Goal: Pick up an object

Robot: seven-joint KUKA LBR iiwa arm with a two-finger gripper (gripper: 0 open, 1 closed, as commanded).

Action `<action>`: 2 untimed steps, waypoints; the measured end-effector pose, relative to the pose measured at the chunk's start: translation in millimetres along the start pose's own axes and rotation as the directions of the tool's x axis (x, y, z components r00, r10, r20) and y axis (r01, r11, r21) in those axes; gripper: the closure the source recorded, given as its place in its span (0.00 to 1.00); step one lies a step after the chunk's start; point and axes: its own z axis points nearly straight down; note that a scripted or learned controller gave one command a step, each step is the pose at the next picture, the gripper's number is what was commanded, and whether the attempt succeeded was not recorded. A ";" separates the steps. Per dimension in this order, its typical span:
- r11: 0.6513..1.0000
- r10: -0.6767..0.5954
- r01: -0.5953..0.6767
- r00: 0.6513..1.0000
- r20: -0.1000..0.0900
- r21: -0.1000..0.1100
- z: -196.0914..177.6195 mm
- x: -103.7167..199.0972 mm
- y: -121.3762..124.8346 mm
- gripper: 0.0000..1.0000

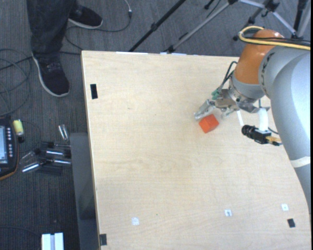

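The orange block [208, 123] lies right of frame centre, just below the gripper [215, 110]; its jaw state I cannot tell.

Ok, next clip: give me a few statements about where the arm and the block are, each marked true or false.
1. An orange block lies on the wooden board. True.
2. The gripper is right beside the block. True.
3. The block sits near the board's left edge. False: it lies in the right half, by the arm.
4. The arm has an orange band above the wrist. True.
5. Several blocks lie scattered on the board. False: just one block is visible.
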 end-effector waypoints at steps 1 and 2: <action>1.000 -0.002 0.002 1.000 0.004 0.000 -9.5 0.5 0.6 1.00; 1.000 -0.004 0.004 1.000 0.006 0.000 -18.8 0.7 1.0 1.00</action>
